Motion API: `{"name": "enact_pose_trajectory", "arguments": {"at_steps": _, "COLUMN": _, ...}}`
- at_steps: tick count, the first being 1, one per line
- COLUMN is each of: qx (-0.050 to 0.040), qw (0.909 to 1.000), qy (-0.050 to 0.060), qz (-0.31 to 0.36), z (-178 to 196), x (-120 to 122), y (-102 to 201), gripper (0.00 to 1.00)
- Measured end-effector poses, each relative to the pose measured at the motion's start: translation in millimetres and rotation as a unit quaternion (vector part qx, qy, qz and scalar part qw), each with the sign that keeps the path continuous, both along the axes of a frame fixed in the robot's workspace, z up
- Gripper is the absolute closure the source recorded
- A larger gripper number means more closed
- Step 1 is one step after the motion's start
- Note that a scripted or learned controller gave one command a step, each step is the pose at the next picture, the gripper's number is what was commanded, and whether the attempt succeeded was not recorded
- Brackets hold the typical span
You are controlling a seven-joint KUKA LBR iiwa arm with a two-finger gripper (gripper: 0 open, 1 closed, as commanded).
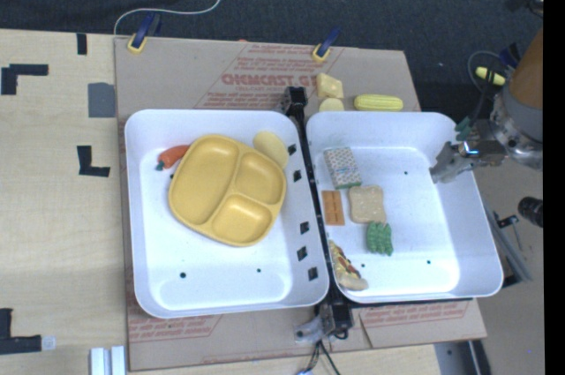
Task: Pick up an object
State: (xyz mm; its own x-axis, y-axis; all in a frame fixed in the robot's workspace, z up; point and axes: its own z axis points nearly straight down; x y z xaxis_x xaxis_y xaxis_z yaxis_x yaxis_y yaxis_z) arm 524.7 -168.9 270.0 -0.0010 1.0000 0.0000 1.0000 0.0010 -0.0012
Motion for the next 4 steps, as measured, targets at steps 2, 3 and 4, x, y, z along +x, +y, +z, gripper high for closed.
{"name": "enact_pose_trajectory", "arguments": {"at_steps": 2, "qx": -0.0039, "qw": 0.9999, "qy": -0.009, "qz": -0.001, "z": -183.4, "x": -36.6, "y": 58.9, "gripper": 0.00}}
{"name": "enact_pose_trajectory", "arguments": {"at_steps": 3, "qx": 0.0003, "qw": 1.0000, "qy": -0.004, "qz": 0.001, "z": -180.4, "x": 21.0, "y": 18.6, "gripper": 0.00}}
{"name": "enact_pose_trajectory", "arguments": {"at_steps": 4, "qx": -0.0006, "qw": 1.0000, "qy": -0.004, "qz": 0.003, "z": -156.0, "x": 112.6, "y": 53.2, "gripper": 0.00}}
